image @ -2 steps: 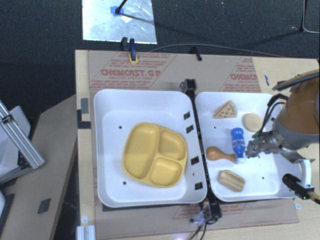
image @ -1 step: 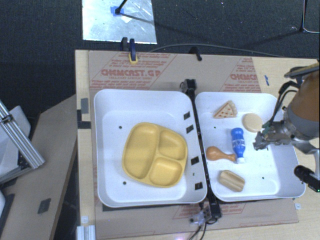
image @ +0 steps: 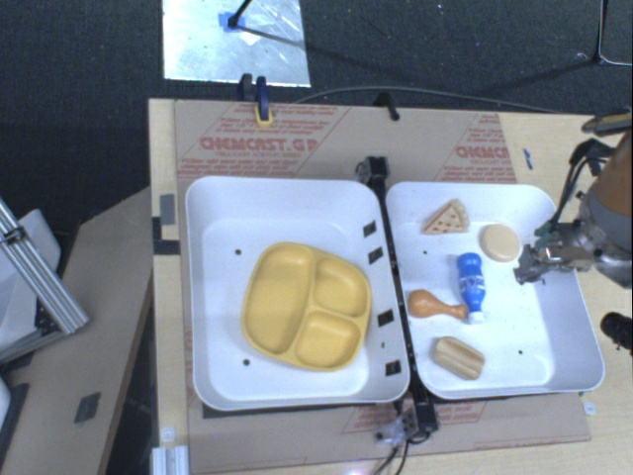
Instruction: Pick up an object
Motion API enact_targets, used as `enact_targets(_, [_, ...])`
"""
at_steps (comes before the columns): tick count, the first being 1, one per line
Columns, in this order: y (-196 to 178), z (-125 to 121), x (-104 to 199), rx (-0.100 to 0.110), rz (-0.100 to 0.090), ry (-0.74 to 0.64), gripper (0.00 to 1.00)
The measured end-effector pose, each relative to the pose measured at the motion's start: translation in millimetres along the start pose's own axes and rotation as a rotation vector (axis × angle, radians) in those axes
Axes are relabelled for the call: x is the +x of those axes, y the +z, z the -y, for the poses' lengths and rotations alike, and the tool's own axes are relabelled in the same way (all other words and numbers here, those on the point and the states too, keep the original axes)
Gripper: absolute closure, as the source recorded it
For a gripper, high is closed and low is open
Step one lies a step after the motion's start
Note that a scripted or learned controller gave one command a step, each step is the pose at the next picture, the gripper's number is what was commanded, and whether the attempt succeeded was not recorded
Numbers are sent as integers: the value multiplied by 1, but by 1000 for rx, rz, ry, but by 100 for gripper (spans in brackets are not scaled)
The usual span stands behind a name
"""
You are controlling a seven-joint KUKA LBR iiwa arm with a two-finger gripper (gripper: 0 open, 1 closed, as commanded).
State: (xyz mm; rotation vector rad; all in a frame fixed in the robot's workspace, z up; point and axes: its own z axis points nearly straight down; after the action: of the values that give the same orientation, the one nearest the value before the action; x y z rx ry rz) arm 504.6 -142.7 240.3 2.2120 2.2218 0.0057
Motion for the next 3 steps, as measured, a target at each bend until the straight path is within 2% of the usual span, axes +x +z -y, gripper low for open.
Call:
enact_targets(2, [21,-29,111,5,-3,-5,100])
enact_targets(3, [9,-45,167,3,-4,-6,100])
